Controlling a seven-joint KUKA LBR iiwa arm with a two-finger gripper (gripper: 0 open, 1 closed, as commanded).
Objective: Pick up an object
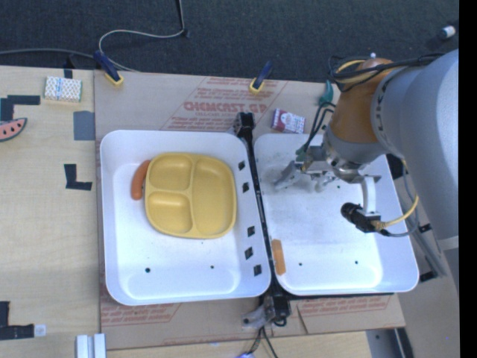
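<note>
The jaws (285,177) are hanging low over the upper part of the right bin (387,278), fingers reaching out toward the divider between the two bins. They appear to be spread somewhat apart with nothing showing between them, though the fingers are small and grey against white, so the exact opening is hard to read.

Candidate objects:
- A small orange piece (278,256) is lying in the right bin, below the jaws and close against the bin's left wall. It is looking like a light, rigid toy-food item, probably smooth plastic and a bit slippery. Judging by its narrow elongated shape, a pinch across the short width at mid-length would suit. The wall just beside it is leaving little room for one finger on that side.
- A yellow divided plate (191,195) is sitting in the left bin (179,274), beyond the divider from the jaws. It is appearing stiff, light and shallow; only the rim is offering a hold, and it would likely tip when lifted from one edge.
- An orange sausage-like piece (138,180) is lying touching the plate's far edge, farthest from the jaws. It looks rounded and liable to roll.

The nearest target is the small orange piece; nothing is being held yet.
</note>
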